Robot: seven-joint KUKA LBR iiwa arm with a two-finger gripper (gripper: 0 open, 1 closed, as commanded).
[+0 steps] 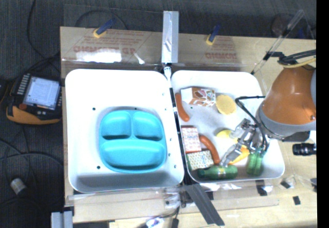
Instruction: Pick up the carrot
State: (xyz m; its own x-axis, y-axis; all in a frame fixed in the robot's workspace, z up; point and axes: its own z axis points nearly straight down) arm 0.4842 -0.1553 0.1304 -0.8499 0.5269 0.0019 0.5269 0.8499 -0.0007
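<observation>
Camera view: my jaws [241, 145] hover over carrot [234, 157], state indiscernible. Carrot looks light, stiff, smooth; grip mid-body.

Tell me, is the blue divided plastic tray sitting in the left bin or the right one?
In the left bin. The blue divided plastic tray lies flat on the floor of the left white bin, apart from the toy food crowding the right bin.

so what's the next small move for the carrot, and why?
Probably a short straight lift. The gripper sits low in the right bin, right at the carrot, with the green cucumber crowding close by. Whether it has a hold can't be told.
</observation>
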